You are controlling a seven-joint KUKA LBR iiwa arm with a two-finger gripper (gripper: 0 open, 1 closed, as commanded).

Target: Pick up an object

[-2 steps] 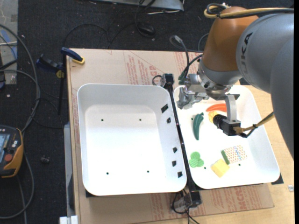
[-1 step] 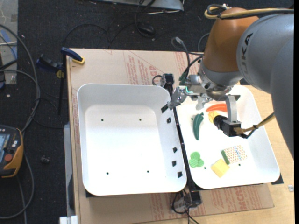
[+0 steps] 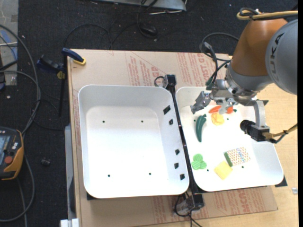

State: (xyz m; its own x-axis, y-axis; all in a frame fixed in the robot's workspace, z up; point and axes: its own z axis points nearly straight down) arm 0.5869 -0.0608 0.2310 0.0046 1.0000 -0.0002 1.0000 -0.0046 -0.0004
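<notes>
White plastic bins are sitting side by side on the bench (image 3: 123, 65). The left bin (image 3: 128, 141) has only little dark dots on its floor. The right bin (image 3: 265, 167) is holding all the toys.

The arm (image 3: 265, 46) is reaching in from the right, and it is hanging over the far end of the right bin. The gripper (image 3: 204, 101) is pointing down near the top left corner of that bin. Are its fingers open or closed? I cannot tell — they are small and grey and hard to make out. Nothing is showing between them, so I am not saying it is holding anything.

The toys are lying on the bin floor. A green pepper (image 3: 200, 126) is lying just below the gripper. An orange and yellow toy (image 3: 218, 116) is sitting just beside it, under the wrist. A green leaf toy (image 3: 198, 162) is resting near the left wall. A yellow block (image 3: 223, 170) is lying near the front, and a spotted box (image 3: 237, 155) is sitting just beside it, maybe touching. A black part (image 3: 251, 128) of the arm's gear is hanging over the right side of the bin.

How far along is the job? I think it is only starting — every toy looks to be lying flat on the floor, and none is lifted. What is left is the main part: going down onto one toy, squeezing it and lifting it up. The pepper and the orange toy are the closest ones.
</notes>
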